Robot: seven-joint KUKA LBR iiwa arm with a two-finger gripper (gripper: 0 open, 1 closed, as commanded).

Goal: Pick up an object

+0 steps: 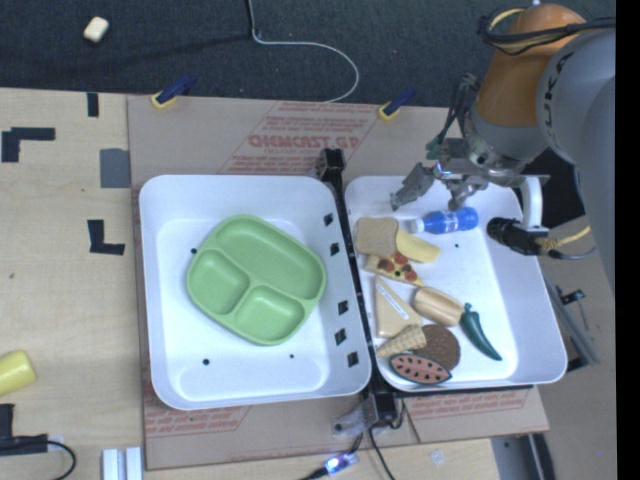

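Hand (pixel 438 180) hangs spread and unladen over right bin's (pixel 520 298) far end; small blue-capped bottle (pixel 448 222) lies on its side just below; probably light, rigid, slick, apt to roll; best pinched across its middle.

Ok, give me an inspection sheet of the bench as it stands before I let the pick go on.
Surface: cardboard-covered bench bearing two white bins.
Job's things: right bin holds toy food, including a blue bottle, green pepper and watermelon slice.
Clutter: left bin holds a green divided plate; yellow object at the left edge.
Grippers: gripper above the right bin's far end, jaws open, holding nothing.
Cables: white cable beyond the bench.
Surroundings: dark floor, small white object.
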